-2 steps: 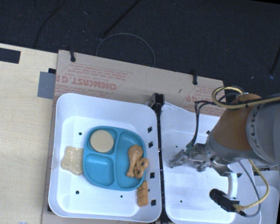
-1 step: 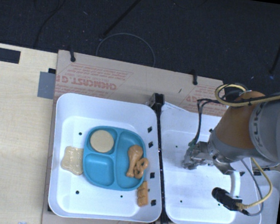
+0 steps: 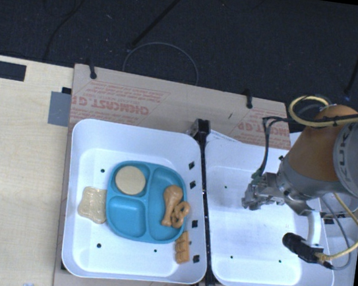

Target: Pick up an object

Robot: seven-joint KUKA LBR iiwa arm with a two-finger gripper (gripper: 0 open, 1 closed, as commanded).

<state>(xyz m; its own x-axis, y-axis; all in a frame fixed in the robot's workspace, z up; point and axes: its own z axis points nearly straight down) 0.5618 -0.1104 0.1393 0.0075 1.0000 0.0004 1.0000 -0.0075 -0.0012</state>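
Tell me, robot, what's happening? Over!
Gripper low over right white bin. Nothing seen between fingers. Blue sectioned plastic tray with toy food sits in left white bin.

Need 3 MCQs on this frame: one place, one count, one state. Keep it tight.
1. The blue three-compartment plastic tray lies in:
A. the left white bin
B. the right white bin
C. the wooden bench

2. Tan food pieces lying in the bin outside the tray:
A. none
B. two
C. five

3. The two-finger gripper is:
A. over the tray
B. over the right bin's floor
C. beyond both bins

Key: 1 A, the tray sits left of the divider. 2 B, one at its left edge, one at its lower right corner. 3 B, it hangs right of the divider.
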